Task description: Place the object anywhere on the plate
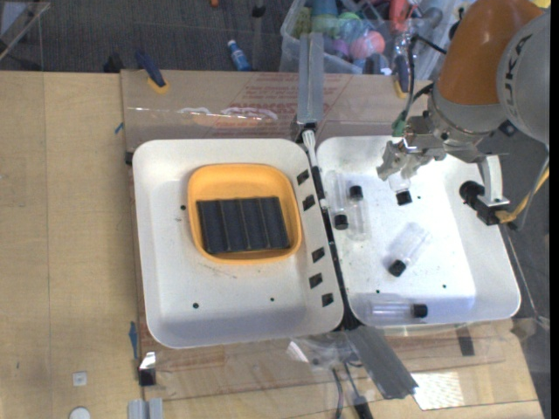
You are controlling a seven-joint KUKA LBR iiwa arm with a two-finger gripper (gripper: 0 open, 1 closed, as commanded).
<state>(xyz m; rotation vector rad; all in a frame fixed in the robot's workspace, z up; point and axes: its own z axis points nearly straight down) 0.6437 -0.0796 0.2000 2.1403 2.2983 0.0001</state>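
Down at the front, closest to us, a grey strip (382, 369) lies on the counter (61, 234), forward and to the right of the orange plate (203, 186). That plate is our landmark, so let's go from the left.

The plate sits in the left white bin (166, 304), roughly in its middle. And there's the object: a dark ribbed block (243, 225) lying flat on the plate, well inside its rim and filling most of its floor.

Just right of the plate, a row of small black tabs (313, 230) runs along the seam where the two bins meet. Past it is the right white bin (489, 295), and it's busy. Nearest the plate are two small black-capped vials (347, 206), one behind the other. Further right, a clear vial (405, 249) lies at a slant, its black cap pointing forward. Forward of that, a long clear vial (395, 308) rests along the bin's front lip, cap to the right.

Now the arm (489, 51), orange band and all, well right of the plate and reaching over the back of the right bin. Its end effector (400, 162) hangs above the bin floor, with a small black-capped vial (403, 196) just below it. Open or closed? I cannot tell from this angle, nor whether it touches that vial.

Behind the plate and to its right, off the counter, stands a clear tub of colourful toys (362, 16).
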